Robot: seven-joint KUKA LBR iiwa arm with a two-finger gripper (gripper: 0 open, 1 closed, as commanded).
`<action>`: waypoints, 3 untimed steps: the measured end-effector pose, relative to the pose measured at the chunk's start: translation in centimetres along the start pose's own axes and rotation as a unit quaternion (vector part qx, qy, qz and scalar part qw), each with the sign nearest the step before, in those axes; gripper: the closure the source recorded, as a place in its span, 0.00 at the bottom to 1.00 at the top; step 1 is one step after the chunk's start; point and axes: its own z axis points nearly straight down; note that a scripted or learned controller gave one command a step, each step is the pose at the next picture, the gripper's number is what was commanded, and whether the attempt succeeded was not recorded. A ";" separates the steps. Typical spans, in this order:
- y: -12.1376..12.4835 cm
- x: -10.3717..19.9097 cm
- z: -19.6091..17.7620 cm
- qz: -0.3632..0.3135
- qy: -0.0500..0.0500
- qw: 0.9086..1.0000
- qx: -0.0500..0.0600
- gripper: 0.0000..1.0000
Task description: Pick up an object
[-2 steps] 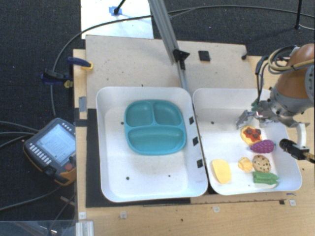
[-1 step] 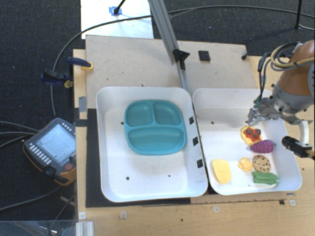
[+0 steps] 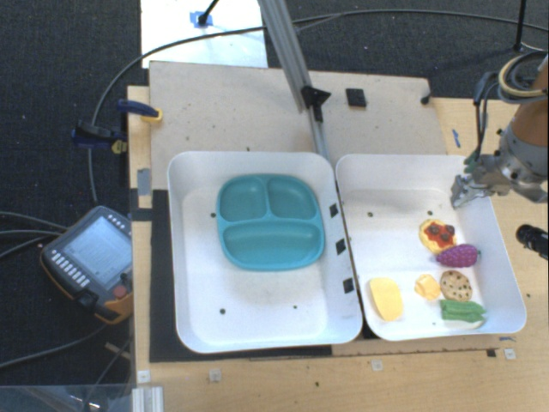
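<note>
My claw (image 3: 467, 192) hangs over the right bin's (image 3: 386, 230) far edge; can't tell its grip state. Toy pizza (image 3: 437, 234) and grapes (image 3: 458, 255) sit just below-left of it, crowded, so I might snag two.

Two white bins, one at frame centre-left (image 3: 197, 316) and one at right (image 3: 377, 196), are borne side by side by the wooden bench (image 3: 377, 127).

teal divided plate (image 3: 271, 223) in left white bin (image 3: 193, 307), teach pendant (image 3: 90, 262) on dark floor, blue clamp (image 3: 137, 109) at bench edge
</note>
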 end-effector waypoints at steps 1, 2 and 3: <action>0.2 0.0 -5.5 -0.003 0.000 1.000 -0.001 1.00; 0.5 4.7 -4.8 -0.005 0.001 1.000 0.002 1.00; 0.0 9.7 -5.6 -0.005 0.002 1.000 0.002 1.00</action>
